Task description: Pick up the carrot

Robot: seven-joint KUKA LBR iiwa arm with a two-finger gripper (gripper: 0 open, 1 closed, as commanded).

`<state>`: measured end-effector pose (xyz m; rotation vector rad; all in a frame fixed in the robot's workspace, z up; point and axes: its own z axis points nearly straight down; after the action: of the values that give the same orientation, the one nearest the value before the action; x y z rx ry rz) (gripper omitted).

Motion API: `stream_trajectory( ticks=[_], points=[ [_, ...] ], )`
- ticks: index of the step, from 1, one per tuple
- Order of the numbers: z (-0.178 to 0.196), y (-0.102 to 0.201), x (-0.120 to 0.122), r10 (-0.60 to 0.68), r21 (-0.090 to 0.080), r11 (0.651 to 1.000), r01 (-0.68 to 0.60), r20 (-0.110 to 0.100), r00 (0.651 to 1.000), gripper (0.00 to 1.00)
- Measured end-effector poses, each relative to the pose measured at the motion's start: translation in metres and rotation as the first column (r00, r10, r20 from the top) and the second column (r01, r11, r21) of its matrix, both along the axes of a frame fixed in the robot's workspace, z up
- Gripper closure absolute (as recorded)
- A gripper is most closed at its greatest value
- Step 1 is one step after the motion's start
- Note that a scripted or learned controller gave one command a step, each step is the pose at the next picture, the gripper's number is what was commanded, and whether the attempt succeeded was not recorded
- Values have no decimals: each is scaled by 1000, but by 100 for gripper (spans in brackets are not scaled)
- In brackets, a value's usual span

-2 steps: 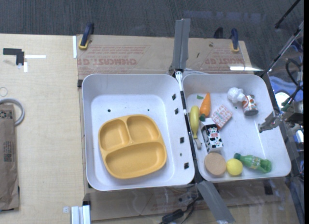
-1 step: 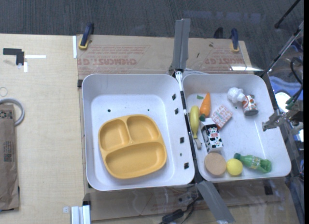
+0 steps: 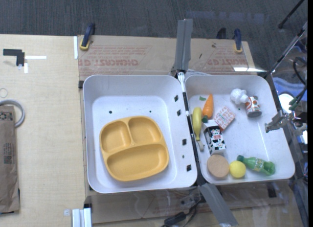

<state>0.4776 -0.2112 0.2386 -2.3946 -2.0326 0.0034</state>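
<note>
One tapered orange carrot (image 3: 208, 105), seemingly smooth

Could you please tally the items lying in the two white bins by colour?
Yellow: 3 - compartment plate, banana, lemon
Orange: 1 - carrot
Green: 1 - bottle
Tan: 1 - round disc
Black and white: 1 - cow-print carton
Pink checked: 1 - packet
White and red: 1 - can
White: 1 - crumpled lump
Total: 10

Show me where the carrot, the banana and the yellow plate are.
carrot (image 3: 208, 106), camera view, middle of its orange body.
banana (image 3: 196, 121), camera view, middle of its yellow length.
yellow plate (image 3: 113, 171), camera view, bare floor of its large compartment.
</note>
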Motion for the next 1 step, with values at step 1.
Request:
stream_trajectory(
  ticks=[1],
  points=[
    [48, 71, 0, -124, -1, 992, 124, -1, 992, 0]
  ],
)
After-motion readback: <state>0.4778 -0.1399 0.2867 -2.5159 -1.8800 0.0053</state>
